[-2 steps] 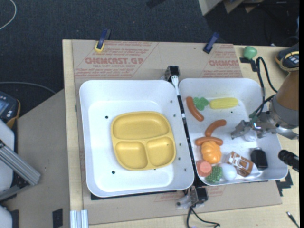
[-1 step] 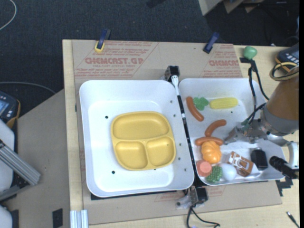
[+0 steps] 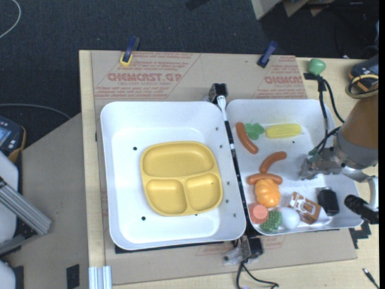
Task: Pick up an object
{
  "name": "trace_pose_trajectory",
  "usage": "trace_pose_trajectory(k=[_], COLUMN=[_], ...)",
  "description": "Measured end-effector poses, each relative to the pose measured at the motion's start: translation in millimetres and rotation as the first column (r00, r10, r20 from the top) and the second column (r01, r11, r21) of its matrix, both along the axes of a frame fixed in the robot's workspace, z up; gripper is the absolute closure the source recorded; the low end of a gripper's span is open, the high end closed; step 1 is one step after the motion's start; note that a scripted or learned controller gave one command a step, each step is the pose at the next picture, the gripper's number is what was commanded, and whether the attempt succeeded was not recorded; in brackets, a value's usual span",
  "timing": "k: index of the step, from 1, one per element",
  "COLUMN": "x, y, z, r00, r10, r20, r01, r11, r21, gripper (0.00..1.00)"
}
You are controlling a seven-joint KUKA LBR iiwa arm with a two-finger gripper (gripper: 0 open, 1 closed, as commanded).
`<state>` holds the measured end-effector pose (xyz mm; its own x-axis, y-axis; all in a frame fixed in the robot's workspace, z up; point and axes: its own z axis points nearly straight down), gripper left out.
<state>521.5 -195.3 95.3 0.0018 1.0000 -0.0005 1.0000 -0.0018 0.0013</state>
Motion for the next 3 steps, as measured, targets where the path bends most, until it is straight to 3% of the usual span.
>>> trace_pose_trajectory(k=[3], x=[8.9], y=[-5.2], z=[132.8], r00=[1.000], r10=[0.004], r20=[0.006], r01=[-0.004], r11=[1.000], r21=[-0.003], gripper=[1.00])
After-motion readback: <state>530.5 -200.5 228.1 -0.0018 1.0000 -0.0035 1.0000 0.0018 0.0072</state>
